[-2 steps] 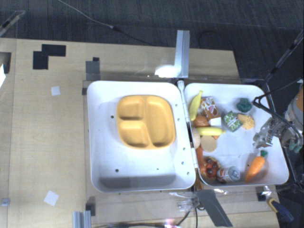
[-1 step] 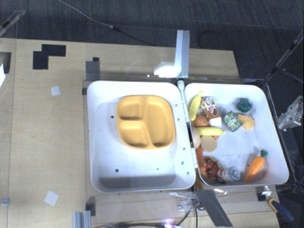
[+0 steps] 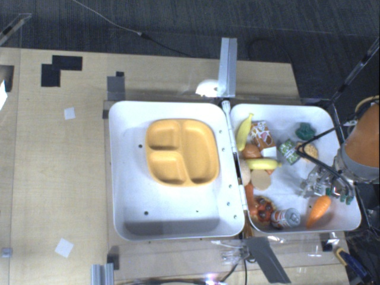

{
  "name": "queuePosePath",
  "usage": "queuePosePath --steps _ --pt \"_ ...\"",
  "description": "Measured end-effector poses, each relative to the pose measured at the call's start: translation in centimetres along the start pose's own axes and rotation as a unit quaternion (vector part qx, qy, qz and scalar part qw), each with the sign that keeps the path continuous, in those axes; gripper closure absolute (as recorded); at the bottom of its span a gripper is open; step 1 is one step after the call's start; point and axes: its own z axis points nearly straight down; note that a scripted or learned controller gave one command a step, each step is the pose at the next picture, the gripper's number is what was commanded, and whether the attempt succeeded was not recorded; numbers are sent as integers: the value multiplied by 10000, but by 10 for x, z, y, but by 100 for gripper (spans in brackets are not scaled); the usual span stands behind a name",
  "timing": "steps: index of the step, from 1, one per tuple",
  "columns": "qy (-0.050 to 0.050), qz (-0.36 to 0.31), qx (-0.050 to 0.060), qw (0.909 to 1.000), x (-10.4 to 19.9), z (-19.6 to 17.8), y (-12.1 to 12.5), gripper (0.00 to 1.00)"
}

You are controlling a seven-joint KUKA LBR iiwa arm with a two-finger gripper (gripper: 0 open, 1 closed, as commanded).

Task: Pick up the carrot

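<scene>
The desk point(image 3: 53, 177) carries two white bins side by side, and the action is all on the right. The left bin point(image 3: 127, 212) holds only a yellow tray point(image 3: 181, 151) with three compartments, sitting near its middle. The right bin point(image 3: 350, 218) is crowded: bananas point(image 3: 243, 132) up by the dividing wall, a green thing point(image 3: 305, 130) at the far side, a can point(image 3: 288, 218) lying along the near edge. The arm point(image 3: 362, 147) comes in from the right, orange band showing, and its end effector point(image 3: 323, 186) hangs low over the bin's near right part. Now the carrot point(image 3: 318, 210): it lies on the bin floor in the near right corner, just beside the end effector and on the near side of it, apparently touching or almost so. Its long axis runs on a slant, fat end up toward the end effector, tip pointing down and left toward the can. Whether the end effector is released or clenched I cannot tell from here; the metal parts blur together. The carrot looks to be lying free, not lifted, so I'd judge the grasp is yet to be made, and it wants a short drop toward the near edge with the fingers set across that slant.
</scene>
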Motion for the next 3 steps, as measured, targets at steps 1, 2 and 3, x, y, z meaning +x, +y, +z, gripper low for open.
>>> queuePosePath --steps 1,2,3 --pt "19 838 0 9965 18 -104 19 100" --pt "-1 1673 4 9859 6 -239 -1 100" --pt "34 1472 2 9891 -120 -275 47 100"
